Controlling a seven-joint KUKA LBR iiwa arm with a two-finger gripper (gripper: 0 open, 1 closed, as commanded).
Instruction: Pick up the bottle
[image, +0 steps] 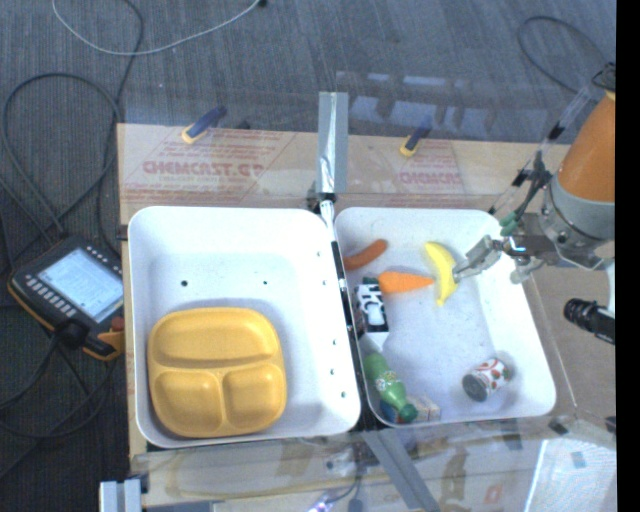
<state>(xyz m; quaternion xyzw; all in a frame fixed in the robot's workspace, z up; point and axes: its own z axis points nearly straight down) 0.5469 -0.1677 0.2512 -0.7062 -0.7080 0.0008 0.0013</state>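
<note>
The green bottle (389, 386) lies on its side in the right bin (520, 330), against the left wall near the front corner. My gripper (497, 266) hovers over the far right part of that bin, well away from the bottle. It stands open with nothing between its fingers. Its left finger (473, 260) points toward a yellow banana (441, 268).
An orange carrot (405, 283), a reddish sausage (365, 253) and a black-and-white box (372, 306) lie in the right bin's far left part. A small can (486, 379) lies near its front right. A yellow divided tray (216, 370) sits in the left bin (200, 240).
</note>
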